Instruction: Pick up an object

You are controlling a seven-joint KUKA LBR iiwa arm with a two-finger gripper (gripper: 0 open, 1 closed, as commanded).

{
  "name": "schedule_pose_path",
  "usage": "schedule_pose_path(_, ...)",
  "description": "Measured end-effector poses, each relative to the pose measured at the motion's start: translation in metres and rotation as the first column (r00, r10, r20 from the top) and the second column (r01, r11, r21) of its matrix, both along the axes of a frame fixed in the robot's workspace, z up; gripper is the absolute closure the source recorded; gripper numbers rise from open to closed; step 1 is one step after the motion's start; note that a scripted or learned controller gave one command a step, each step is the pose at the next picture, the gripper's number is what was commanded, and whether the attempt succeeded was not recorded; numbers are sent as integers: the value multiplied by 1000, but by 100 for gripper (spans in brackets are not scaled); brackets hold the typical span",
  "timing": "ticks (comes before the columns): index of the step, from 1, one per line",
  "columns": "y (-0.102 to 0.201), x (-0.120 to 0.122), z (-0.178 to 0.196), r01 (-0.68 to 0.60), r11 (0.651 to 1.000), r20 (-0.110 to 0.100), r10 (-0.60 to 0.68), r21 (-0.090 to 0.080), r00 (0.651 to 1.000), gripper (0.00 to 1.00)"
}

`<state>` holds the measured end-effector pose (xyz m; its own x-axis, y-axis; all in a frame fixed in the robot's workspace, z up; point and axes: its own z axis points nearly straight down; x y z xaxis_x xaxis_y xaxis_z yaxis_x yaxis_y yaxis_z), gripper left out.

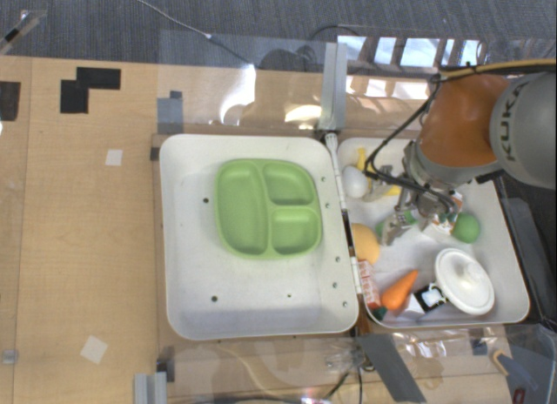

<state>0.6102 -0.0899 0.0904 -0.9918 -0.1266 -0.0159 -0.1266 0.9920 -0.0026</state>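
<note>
Here, tool [420, 217] perhaps crowded by toys.

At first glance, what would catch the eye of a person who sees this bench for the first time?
Probably the green divided plate, lying alone in the middle of the left bin. Next, the grey arm with its orange band, reaching over the crowded right bin, where a carrot, a green ball and a white bowl lie.

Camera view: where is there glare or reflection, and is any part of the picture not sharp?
Camera view: bright glare lies on the clear panel behind the bins, with window-like reflections to its right; the green plate is sharp and evenly lit; the end effector looks soft, its details hard to read.
</note>
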Motion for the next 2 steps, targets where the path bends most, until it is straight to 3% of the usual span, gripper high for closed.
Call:
schedule_pose_path(1, 2, -35, 1, 37, 999, 2, -37, 1, 999, 0)
schedule_pose_path(2, -30, -109, 2, -16, 1000, 9, 16, -4, 1000, 0)
